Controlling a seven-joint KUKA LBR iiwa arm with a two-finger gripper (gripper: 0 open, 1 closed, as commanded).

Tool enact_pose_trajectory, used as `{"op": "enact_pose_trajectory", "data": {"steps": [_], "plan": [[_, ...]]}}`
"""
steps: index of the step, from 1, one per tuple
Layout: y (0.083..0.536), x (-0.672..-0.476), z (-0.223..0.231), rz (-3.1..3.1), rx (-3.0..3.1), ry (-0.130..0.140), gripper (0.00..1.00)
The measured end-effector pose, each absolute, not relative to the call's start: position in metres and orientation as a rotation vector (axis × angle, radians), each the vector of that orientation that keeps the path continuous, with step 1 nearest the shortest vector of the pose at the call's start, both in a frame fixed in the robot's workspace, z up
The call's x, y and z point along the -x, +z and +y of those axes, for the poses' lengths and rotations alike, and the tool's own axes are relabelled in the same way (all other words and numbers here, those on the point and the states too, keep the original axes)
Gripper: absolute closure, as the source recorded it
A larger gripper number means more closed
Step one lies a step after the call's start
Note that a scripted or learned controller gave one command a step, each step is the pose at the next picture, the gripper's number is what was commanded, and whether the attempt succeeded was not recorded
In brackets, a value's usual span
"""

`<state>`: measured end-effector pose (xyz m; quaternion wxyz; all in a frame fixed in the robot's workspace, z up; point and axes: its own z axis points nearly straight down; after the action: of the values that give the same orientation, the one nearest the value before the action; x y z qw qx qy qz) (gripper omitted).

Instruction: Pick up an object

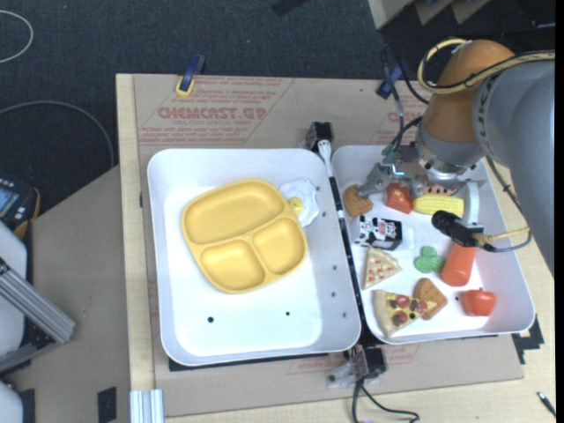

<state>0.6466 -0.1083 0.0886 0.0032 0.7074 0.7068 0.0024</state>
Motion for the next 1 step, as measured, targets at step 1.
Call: {"op": "enact_pose_trajectory", "data": {"steps": [1], "plan": [[0.0964, -0.6445, -0.1079, 2.219, -2.221, 0.002, 1.0]]}}
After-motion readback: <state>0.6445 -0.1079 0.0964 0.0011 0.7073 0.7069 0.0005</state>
